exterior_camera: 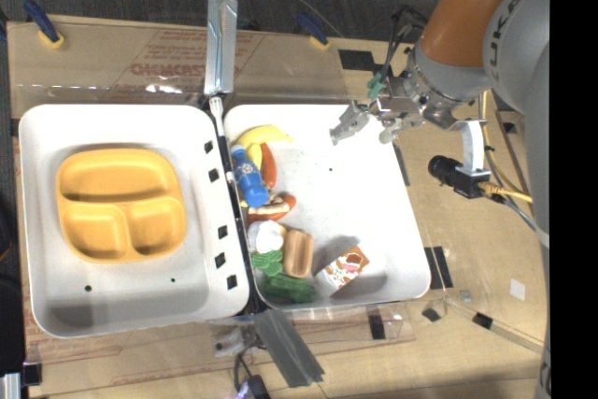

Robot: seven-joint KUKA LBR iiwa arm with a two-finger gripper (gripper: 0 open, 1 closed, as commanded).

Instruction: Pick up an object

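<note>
Gripper (pixel 366 122) hovers over right bin (pixel 374 201) upper edge, fingers apart, holding nothing; toy items (pixel 271 210) lie clustered along its left wall.

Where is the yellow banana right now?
The yellow banana lies in the right white bin's upper-left corner, beside the divider, just above the blue bottle.
</note>
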